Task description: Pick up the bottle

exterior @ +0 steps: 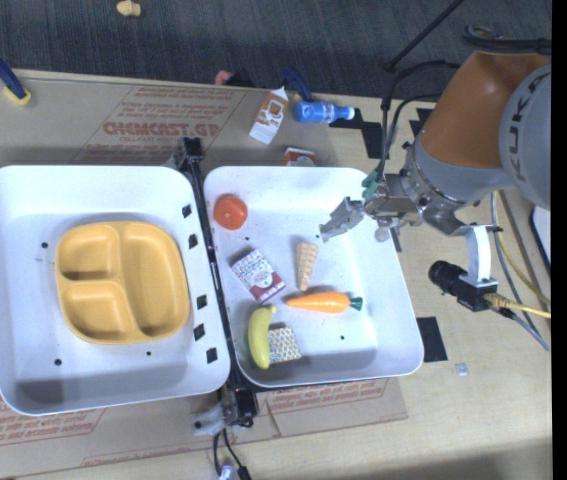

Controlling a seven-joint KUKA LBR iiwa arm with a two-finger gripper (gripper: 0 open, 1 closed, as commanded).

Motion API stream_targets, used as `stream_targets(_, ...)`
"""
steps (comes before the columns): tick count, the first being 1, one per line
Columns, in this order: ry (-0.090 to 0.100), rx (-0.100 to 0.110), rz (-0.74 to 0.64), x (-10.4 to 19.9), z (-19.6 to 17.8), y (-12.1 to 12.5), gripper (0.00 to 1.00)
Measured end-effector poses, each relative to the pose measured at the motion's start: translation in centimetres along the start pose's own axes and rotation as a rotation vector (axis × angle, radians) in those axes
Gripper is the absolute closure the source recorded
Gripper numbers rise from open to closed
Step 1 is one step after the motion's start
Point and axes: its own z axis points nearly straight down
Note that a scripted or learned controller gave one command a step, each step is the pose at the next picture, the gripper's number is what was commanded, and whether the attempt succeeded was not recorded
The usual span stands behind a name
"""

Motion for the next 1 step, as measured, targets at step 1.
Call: stream_targets(1,0.0,0.002,-0.005,0.03,-1.02,0.02,1.0)
